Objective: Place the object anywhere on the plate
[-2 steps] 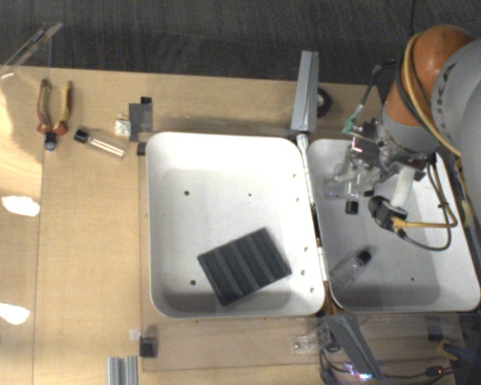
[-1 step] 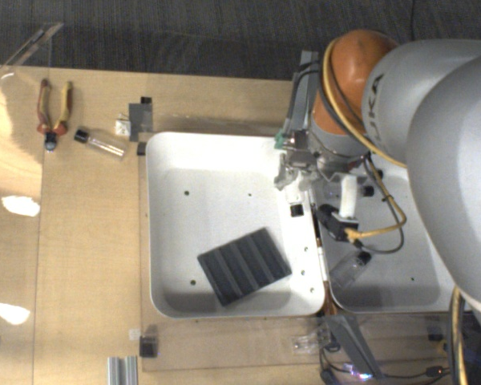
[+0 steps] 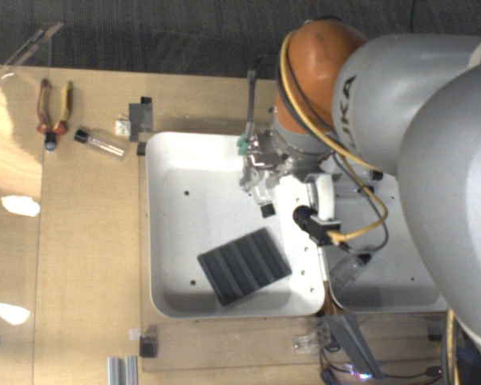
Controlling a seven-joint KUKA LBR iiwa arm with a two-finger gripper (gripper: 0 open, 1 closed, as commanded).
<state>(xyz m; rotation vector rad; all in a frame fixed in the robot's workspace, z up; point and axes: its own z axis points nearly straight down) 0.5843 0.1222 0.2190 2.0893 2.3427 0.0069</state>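
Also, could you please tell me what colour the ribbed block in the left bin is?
Dark grey, almost black; the ribbed block shows in the camera view.

Ridged block [image 3: 244, 266] in left bin [image 3: 170, 215]

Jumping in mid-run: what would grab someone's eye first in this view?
The big grey arm with its orange band dominates the right side, reaching over the seam between the two white bins. Its pincer hangs over the left bin, near that bin's upper right corner. Below it, a dark ribbed plate lies tilted on the left bin's floor, and pliers rest on the bench at far left.
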